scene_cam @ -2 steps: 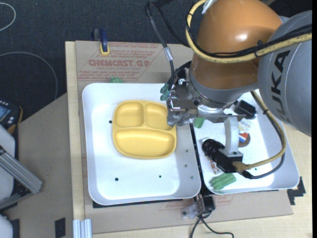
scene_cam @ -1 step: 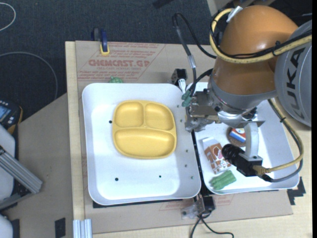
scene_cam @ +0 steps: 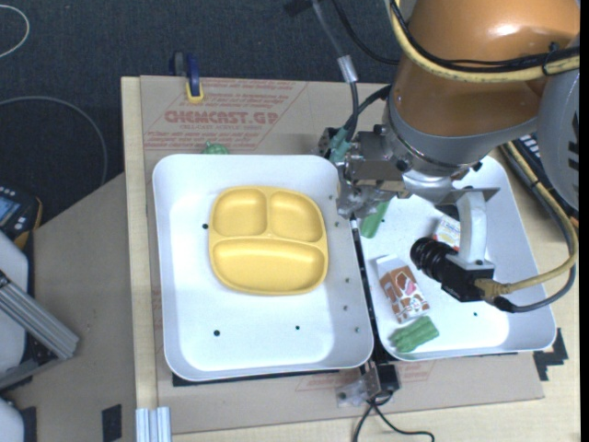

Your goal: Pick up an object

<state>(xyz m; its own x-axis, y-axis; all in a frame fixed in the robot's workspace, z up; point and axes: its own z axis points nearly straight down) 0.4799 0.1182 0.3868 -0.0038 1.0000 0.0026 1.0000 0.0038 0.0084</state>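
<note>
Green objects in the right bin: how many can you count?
2: a green piece under the tool at the bin's left edge, and a green block near the front. The arm may hide more.

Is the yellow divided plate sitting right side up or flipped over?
Right side up. The plate lies flat in the left bin, and its three compartments face the camera as hollows with raised dividers between them.

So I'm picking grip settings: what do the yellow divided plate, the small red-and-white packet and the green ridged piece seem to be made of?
The yellow three-compartment plate looks like moulded plastic, smooth and semi-matte, with soft highlights on rounded rims. The small red-and-white printed packet seems a glossy wrapper or thin carton; its print is too small to tell which. The green ridged piece looks like plastic or rubber toy food, though that is uncertain.
</note>
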